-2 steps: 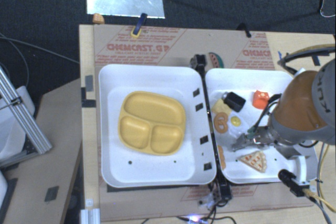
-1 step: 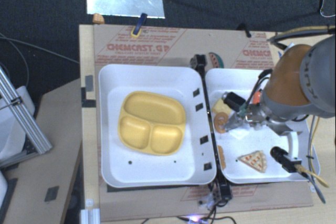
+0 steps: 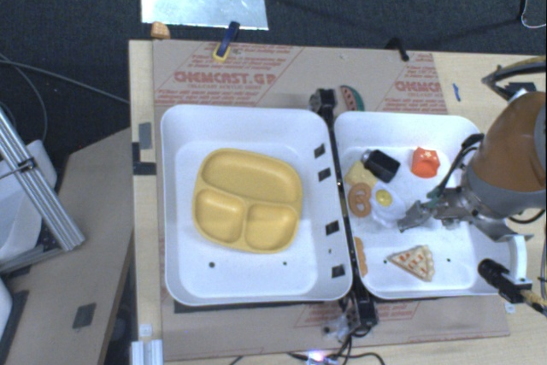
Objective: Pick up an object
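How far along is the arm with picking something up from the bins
Done: the gripper has reached into the right bin, beside the pretzel. In hand: nothing visibly between its fingers. Left: grasp and lift an item; the orange block, black block and pizza slice all lie in the bin.

Lab: robot bench, aluminium framing.

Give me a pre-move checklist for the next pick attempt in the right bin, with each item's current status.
1. Gripper over the right bin: ok.
2. Object between its fingers: not ok, none seen.
3. Pickable items nearby: ok, pretzel, orange block, black block, pizza slice.
4. Finger opening: cannot tell.
5. Yellow tray in the left bin, apart from the arm: ok.
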Motion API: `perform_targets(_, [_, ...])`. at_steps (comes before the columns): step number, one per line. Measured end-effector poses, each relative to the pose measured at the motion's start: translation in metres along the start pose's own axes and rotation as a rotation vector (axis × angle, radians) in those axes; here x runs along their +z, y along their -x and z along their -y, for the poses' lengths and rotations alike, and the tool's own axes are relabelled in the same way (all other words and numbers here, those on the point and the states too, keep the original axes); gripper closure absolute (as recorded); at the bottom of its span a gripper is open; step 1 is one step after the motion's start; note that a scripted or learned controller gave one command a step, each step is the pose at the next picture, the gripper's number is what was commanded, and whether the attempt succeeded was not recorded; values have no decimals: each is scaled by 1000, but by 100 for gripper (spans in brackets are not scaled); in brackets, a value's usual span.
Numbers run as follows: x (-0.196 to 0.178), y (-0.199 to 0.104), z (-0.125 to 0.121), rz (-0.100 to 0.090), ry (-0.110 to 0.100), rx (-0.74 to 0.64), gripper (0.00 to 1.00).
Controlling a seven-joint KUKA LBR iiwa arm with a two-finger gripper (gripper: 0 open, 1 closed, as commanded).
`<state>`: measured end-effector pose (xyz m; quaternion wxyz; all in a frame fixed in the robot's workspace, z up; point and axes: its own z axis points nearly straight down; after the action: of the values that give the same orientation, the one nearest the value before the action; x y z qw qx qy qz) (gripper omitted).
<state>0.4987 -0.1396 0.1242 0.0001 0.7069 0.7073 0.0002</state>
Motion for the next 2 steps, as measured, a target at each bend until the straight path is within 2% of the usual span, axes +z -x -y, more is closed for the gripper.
perform_targets(1, [-61,-100,11,0,1,-2,0])
perform_targets(2, [2,-45,13,0,-1,2,0])
